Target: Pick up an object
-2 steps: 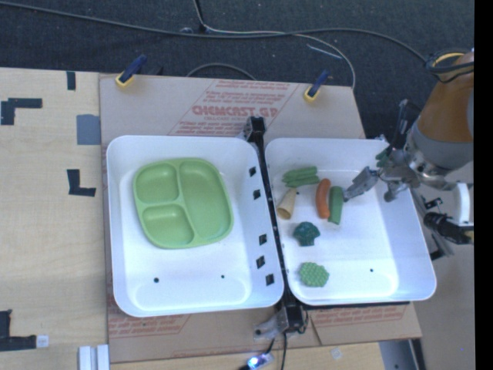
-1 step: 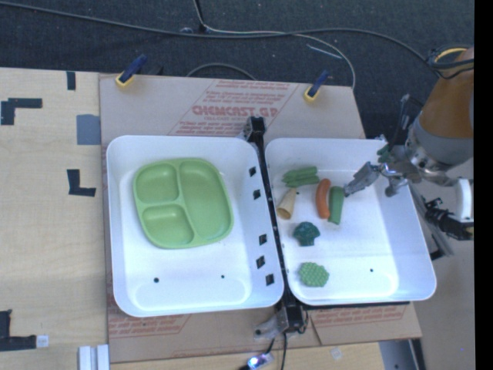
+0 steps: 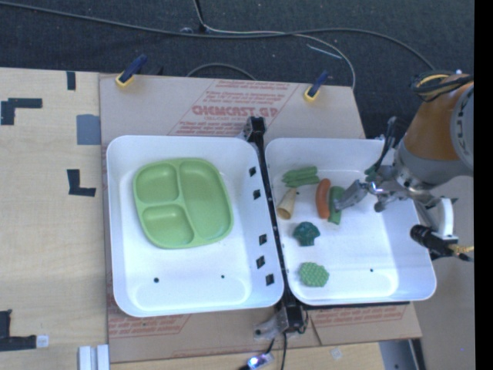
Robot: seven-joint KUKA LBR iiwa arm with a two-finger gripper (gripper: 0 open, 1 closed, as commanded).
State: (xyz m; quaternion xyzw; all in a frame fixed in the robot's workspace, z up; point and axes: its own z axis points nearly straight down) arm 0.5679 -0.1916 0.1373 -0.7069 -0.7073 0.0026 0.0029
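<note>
We see nothing lifted yet: the claw [image 3: 344, 200] hangs low in the right bin [image 3: 400, 284], touching the green stick [image 3: 336, 206] beside the orange carrot [image 3: 322, 196] (its grip we cannot tell).

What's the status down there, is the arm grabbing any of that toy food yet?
End effector low in right bin, finger tip beside the green stick and orange carrot. No grasp visible. Broccoli close by; green plate alone in left bin.

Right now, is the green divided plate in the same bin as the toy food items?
No, the green divided plate lies in the left bin, while the toy food items lie in the right bin.
</note>
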